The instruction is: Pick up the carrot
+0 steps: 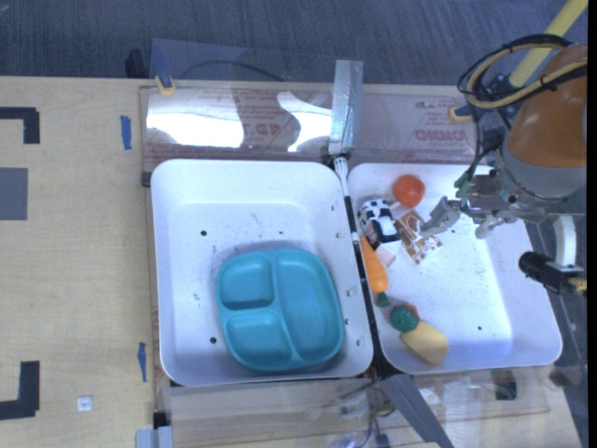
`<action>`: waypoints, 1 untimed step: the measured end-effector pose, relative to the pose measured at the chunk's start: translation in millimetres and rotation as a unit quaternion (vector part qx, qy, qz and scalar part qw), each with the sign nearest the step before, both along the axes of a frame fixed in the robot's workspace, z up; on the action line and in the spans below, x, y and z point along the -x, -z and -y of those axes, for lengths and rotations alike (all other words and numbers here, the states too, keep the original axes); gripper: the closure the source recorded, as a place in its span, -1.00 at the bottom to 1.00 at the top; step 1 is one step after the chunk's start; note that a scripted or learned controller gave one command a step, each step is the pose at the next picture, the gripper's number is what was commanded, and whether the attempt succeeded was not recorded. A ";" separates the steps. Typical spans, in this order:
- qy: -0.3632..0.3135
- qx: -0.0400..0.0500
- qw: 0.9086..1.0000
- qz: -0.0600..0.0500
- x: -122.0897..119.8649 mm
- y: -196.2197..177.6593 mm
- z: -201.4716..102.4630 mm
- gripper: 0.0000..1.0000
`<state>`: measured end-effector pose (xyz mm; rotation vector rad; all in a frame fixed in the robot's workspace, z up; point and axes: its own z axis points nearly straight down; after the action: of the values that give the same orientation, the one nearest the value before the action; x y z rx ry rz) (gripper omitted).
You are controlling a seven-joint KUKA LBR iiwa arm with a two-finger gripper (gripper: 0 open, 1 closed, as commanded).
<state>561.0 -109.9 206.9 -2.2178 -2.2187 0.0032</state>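
The carrot (375,267) lay against the right bin's (485,292) left wall, partly hidden by a black-and-white toy (378,218). The gripper (459,215) hovered nearby; its opening could not be judged.

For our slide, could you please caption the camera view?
Gripper poised in the right bin, up and right of the carrot; blue tray in the left bin.
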 end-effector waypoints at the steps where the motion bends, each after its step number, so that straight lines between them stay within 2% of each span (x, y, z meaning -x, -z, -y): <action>1: 0.000 0.000 1.000 0.000 -1.8 -7.2 -0.2 1.00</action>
<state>562.7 -109.7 214.1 -2.2181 -2.2177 0.0034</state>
